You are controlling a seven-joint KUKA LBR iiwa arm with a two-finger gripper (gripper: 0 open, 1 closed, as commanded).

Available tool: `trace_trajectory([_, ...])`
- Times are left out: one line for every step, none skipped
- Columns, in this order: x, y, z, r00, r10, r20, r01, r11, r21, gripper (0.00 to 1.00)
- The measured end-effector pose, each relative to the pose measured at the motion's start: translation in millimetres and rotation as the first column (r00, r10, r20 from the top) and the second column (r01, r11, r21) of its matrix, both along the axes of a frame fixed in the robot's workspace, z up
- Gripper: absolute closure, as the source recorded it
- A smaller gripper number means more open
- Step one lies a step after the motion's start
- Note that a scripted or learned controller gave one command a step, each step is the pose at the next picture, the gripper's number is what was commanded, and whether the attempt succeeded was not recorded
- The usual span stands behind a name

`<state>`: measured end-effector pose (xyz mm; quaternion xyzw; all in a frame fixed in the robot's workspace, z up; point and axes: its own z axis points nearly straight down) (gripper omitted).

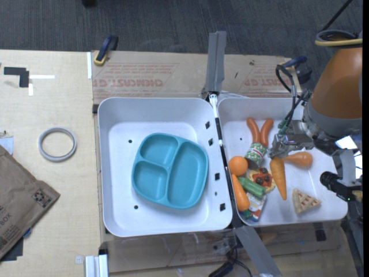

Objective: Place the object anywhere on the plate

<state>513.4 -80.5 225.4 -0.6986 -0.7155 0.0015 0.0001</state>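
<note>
Toy food (259,178) is piled in the right bin (323,212), claw (281,146) at twelve o'clock; its grip cannot be told.

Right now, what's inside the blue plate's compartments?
The blue plate sits in the left bin, its three compartments showing bare blue surface. All the toy food lies in the right bin, where the claw hovers. What lies under the plate is covered.

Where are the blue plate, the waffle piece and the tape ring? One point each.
blue plate (151,180): camera view, floor of its lower left compartment.
waffle piece (305,201): camera view, middle of its gridded face, right bin.
tape ring (57,143): camera view, on the ring's band, on the bench left of the bins.
</note>
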Motion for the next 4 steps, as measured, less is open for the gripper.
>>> trace_trajectory([-5,74,-35,0.999,0.036,-0.001,-0.036,0.999,0.001,1.00])
trace_trajectory([-36,137,-19,0.979,0.204,-0.001,-0.204,0.979,0.002,1.00])
trace_trajectory([44,168,-21,0.959,0.285,0.000,-0.285,0.959,0.001,1.00])
trace_trajectory([44,168,-20,0.959,0.285,0.000,-0.285,0.959,0.000,0.00])
